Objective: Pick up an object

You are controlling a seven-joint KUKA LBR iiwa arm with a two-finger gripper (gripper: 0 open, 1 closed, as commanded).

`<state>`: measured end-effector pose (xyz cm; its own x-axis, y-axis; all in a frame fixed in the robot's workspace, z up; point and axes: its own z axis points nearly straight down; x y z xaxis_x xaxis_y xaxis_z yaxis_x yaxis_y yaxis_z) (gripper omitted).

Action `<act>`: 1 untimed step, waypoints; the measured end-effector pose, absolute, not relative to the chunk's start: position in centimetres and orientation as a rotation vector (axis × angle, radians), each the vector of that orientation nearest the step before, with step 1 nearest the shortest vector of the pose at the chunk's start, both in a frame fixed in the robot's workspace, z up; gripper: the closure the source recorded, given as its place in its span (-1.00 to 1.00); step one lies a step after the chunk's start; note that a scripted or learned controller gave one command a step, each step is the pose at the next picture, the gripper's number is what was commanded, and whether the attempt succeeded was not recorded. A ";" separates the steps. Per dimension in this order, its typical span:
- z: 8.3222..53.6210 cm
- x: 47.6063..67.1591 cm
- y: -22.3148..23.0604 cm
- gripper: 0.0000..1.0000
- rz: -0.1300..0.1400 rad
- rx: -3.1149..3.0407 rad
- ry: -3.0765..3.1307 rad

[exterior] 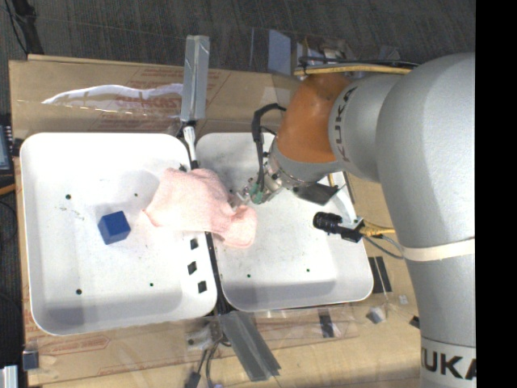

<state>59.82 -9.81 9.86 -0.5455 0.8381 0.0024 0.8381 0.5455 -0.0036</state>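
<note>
A pink cloth point(202, 204) lies crumpled over the divider between the two bins, with one end in the left bin point(48, 241) and the other in the right bin point(323, 281). A small blue cube point(115, 226) sits on the floor of the left bin. My gripper point(249, 196) is low in the right bin at the cloth's right edge, touching or nearly touching the fabric. The wrist and the orange band point(311, 128) rise up and to the right of it.
The grey arm point(420, 152) covers the right side of the right bin. A black cable connector point(335, 225) hangs over that bin's floor. Cardboard point(105, 87) lies behind the bins, with a grey bar point(194, 79) standing at the divider's far end.
</note>
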 end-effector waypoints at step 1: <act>26.6 65.3 -7.1 1.00 0.002 -1.612 -2.696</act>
<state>65.28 -7.12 26.61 -0.4731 0.8810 -0.0002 0.8810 0.4731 -0.0012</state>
